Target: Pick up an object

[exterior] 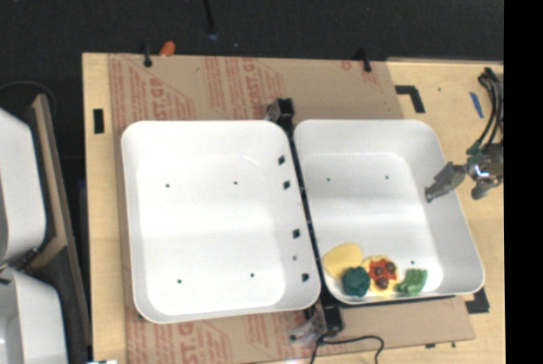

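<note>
A small pile of objects lies at the front of the right bin (399, 142): a pale yellow piece (341, 255), a dark teal piece (355, 281), a red and yellow piece (383, 271) and a green piece (414, 280). They sit close together and touch. My gripper (458, 187) hangs over the right rim of that bin, well behind and to the right of the pile. Its grey fingers (441, 182) are spread apart, open, with nothing between them.
The left bin (212, 218) stands beside the right one, with a black divider with clips (295, 201) between them. Both rest on a brown board (221, 91) on the bench. Cables (492, 112) hang at the right edge. White equipment (21, 184) stands at the far left.
</note>
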{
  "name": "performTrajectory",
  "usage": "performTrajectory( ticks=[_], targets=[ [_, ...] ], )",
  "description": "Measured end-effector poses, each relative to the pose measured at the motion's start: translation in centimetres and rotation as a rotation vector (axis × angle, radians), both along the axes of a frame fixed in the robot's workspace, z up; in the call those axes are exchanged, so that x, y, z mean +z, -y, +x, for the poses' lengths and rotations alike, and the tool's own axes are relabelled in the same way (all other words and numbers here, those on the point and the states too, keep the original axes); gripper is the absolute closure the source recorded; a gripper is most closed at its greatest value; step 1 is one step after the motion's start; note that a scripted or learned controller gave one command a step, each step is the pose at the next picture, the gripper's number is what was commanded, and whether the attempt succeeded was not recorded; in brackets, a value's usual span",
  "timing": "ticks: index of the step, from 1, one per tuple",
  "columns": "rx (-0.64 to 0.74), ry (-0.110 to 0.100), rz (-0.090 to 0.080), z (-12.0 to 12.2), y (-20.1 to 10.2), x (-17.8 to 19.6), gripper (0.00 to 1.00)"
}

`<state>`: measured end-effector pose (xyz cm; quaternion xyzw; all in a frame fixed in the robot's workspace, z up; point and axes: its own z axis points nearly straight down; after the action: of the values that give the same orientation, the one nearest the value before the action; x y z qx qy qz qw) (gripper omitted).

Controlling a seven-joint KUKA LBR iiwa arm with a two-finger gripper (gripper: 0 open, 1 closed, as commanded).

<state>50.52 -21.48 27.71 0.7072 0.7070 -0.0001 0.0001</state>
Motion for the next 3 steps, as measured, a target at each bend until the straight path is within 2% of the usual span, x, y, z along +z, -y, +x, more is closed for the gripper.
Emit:
performTrajectory(
  ticks=[1,3],
  targets=[
    [0.000,0.001,0.000,0.0,0.0,0.0,0.00],
    [0.000,-0.005,0.002,0.6,-0.6,-12.1,0.00]
  ],
)
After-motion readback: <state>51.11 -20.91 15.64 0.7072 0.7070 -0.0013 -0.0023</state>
